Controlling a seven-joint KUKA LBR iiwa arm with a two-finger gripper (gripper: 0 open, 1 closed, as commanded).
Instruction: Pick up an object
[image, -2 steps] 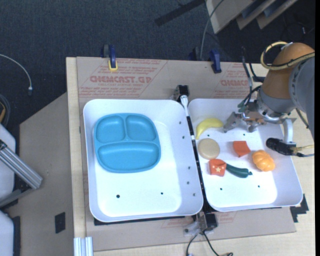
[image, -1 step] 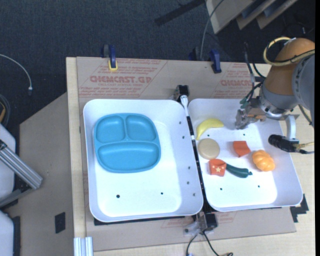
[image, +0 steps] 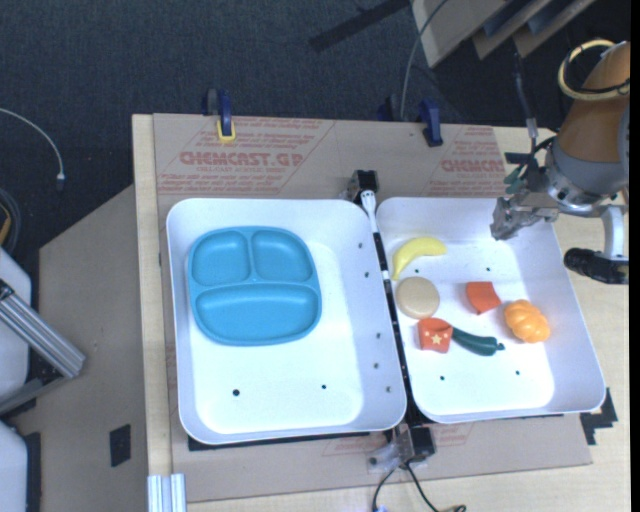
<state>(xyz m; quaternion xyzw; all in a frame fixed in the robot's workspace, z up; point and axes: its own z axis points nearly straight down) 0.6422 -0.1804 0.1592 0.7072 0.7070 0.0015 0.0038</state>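
The right bin (image: 560, 385) holds a yellow banana (image: 417, 252), a tan round cookie-like piece (image: 418, 296), a red block with a star (image: 435, 335), a dark green pepper-like piece (image: 478, 343), an orange-red block (image: 482, 297) and an orange pumpkin-like piece (image: 527, 320). My gripper (image: 508, 222) hangs over the bin's far right corner, above and to the right of the banana, apart from every object. Nothing shows between its fingers.
The left bin (image: 190, 380) carries a blue divided plate (image: 256, 284). A black divider (image: 383, 290) runs between the bins. Blue clamps (image: 225, 112) grip the cardboard sheet's far edge. The arm's orange band (image: 598, 120) rises at the right.
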